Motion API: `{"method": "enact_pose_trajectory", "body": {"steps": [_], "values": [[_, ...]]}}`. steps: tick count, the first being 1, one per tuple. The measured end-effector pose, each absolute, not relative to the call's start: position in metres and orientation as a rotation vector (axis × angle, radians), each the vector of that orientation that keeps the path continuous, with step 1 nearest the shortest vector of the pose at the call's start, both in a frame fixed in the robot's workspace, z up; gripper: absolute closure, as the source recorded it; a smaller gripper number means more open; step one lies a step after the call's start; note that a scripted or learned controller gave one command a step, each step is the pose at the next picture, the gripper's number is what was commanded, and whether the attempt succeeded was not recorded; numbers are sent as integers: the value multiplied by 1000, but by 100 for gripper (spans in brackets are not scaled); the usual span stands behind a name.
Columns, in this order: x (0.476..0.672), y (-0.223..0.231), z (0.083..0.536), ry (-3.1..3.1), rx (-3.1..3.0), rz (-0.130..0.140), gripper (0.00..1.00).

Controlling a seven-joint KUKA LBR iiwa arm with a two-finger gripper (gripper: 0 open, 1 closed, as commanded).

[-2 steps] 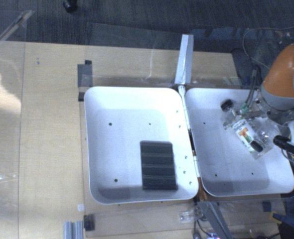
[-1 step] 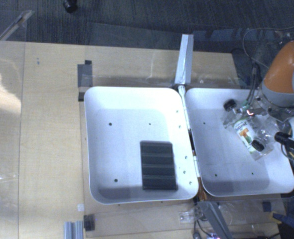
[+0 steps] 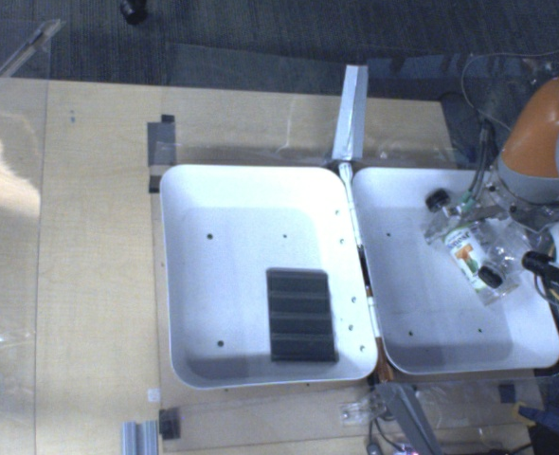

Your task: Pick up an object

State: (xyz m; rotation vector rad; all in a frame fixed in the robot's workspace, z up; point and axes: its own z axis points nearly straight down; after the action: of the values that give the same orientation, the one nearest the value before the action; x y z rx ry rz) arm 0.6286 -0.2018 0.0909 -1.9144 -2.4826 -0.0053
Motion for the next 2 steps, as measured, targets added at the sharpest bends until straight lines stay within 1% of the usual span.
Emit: {"method": "enact_pose_trajectory", "body": {"steps": [1,2], "values": [[668,-204,86,-2519,-1858,4,0],[672,-202,100,-2535,-1860,-6,100]]}}
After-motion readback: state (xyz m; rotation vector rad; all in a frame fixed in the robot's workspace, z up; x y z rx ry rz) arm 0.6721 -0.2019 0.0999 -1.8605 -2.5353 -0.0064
